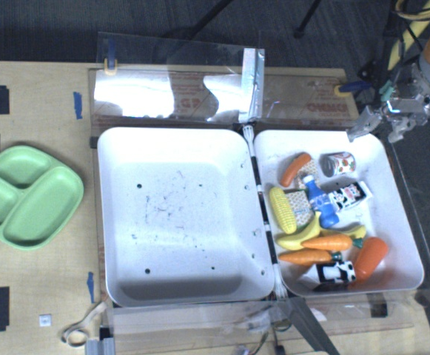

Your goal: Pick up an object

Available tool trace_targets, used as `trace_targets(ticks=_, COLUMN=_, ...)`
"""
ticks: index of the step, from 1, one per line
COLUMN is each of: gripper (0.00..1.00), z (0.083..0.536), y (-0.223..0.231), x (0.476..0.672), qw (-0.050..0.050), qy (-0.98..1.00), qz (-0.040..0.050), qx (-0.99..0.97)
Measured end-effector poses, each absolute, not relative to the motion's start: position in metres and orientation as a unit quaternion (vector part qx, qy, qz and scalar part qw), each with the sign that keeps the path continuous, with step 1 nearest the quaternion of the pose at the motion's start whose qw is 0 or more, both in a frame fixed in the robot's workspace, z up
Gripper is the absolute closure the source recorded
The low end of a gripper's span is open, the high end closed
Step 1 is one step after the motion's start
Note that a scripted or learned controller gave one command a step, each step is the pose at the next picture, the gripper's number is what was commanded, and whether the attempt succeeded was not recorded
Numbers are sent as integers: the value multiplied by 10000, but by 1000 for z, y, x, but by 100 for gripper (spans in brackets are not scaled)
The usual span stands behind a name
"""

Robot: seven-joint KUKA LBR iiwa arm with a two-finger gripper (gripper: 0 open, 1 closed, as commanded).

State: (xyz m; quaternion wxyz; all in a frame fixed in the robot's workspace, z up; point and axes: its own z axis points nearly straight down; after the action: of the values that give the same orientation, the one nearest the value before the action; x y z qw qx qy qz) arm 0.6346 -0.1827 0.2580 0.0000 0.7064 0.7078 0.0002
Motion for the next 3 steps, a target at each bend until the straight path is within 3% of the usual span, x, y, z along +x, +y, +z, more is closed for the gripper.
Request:
trace_targets(ticks=1, gripper=0, z=360, y=-147, x=521, qw=6, qy=6197, qz=1, qx=7849)
trace_targets(ticks=2, gripper=0, z=434, y=-98, x=539, qw=6, qy=5914, qz=1, qx=8064)
trace_targets(ticks=3, gripper=0, z=255, y=-156, x=567, qw=0, qy=6090, qz=0, qx=7931)
